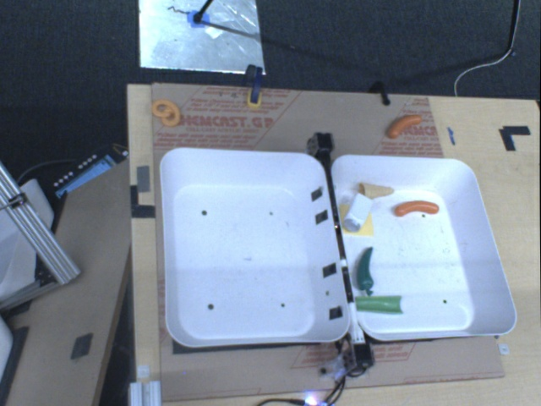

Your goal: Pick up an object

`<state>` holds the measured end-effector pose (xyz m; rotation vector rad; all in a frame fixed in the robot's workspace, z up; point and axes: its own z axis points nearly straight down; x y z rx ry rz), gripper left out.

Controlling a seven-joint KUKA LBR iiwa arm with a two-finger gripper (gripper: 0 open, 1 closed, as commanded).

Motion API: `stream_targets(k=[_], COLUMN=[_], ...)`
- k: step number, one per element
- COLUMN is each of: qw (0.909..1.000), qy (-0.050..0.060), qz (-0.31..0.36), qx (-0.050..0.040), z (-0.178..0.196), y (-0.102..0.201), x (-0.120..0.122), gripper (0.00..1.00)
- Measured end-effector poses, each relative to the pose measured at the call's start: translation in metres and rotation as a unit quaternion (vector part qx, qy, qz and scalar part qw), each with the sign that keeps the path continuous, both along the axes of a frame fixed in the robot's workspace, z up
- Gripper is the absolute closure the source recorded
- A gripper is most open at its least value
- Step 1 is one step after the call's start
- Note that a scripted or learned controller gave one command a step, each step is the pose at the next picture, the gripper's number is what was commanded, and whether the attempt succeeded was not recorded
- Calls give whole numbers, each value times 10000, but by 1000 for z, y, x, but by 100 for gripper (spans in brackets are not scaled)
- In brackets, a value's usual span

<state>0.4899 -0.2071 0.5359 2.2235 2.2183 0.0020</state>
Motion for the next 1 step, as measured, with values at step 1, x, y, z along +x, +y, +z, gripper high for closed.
stream_targets(k=[1], qw=[10000], qy=[-10], qz=[23], qx=[-12], z=[0], y=[1], x=[5], gripper=[100])
